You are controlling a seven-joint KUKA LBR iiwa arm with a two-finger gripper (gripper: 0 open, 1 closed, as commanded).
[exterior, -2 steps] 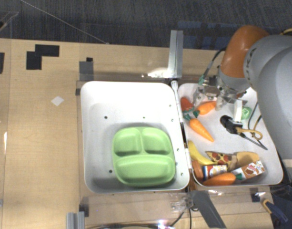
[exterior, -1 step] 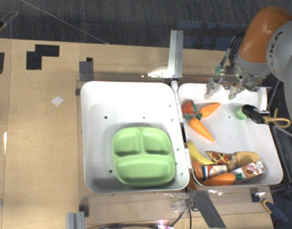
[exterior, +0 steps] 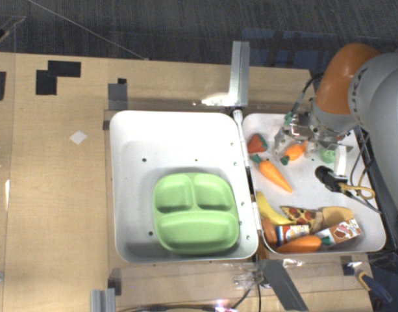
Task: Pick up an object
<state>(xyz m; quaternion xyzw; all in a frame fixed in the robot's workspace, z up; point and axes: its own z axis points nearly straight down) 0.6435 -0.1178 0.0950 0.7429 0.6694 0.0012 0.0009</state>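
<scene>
As the grey arm (exterior: pixel 377 93) hung over the right bin (exterior: pixel 309 190), its gripper (exterior: pixel 289 142) sat low at the bin's far side, right over a small orange toy (exterior: pixel 293 153); from where I stood I could not tell if the claw was wide or narrow, nor if it had hold of anything; the small orange toy seemed to touch the gripper's tip, but the angle was poor. A red toy (exterior: pixel 257 143) lay just left of the gripper, near the wall between the bins; a carrot (exterior: pixel 275 175) lay at a slant below it, toward the bin's middle; a small green piece (exterior: pixel 328 153) sat just right of the gripper. Along the near side was a heap: banana (exterior: pixel 266 207), pizza slice (exterior: pixel 301 213), a long orange piece (exterior: pixel 301 244) against the near wall, a printed carton (exterior: pixel 343 229); several of these touched. The left bin (exterior: pixel 130 174) held one green divided plate (exterior: pixel 195 213), lying flat, toward its near right corner; plate and toys were well apart.
</scene>
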